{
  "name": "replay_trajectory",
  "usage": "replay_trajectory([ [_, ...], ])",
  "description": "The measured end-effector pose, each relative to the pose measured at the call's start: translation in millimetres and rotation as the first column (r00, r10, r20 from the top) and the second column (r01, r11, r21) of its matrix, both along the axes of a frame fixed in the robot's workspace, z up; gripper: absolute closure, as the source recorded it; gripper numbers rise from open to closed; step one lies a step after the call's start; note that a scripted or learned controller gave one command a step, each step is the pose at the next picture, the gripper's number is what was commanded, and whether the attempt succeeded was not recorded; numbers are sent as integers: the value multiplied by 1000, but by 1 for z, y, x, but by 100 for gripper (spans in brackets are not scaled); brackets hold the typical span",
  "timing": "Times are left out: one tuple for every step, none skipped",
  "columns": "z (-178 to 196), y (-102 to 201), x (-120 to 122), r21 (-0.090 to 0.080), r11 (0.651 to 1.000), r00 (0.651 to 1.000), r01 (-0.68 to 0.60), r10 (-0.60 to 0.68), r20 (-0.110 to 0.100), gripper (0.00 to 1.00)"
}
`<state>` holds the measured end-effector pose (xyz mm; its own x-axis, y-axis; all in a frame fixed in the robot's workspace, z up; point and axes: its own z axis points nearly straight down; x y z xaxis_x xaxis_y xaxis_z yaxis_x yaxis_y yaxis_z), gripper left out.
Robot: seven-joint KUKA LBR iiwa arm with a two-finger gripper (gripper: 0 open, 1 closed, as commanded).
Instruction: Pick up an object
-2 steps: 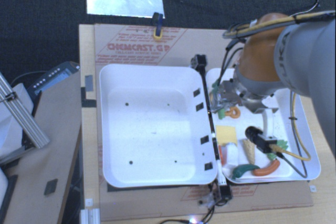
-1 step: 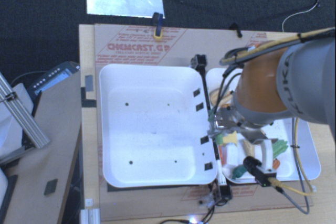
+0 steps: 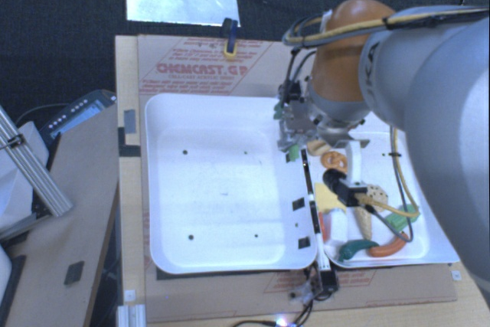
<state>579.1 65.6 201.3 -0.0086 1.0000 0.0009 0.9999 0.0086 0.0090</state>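
Pretzel-shaped toy (image 3: 333, 160), the nearest candidate, lies in the right bin (image 3: 429, 241) just below and right of the end effector (image 3: 295, 143), whose finger state cannot be told; remaining toys (image 3: 367, 210) lie farther toward the near rim.

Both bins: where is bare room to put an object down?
The left bin has a bare floor between all its walls. The right bin is crowded: small toys fill its near part, and the arm covers the rest.
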Motion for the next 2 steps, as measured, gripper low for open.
replay_trajectory([
  [-17, 8, -94, 0, 1000, 1000, 7, -7, -17, 100],
  [140, 58, -56, 6, 1000, 1000, -3, 3, 11, 100],
])
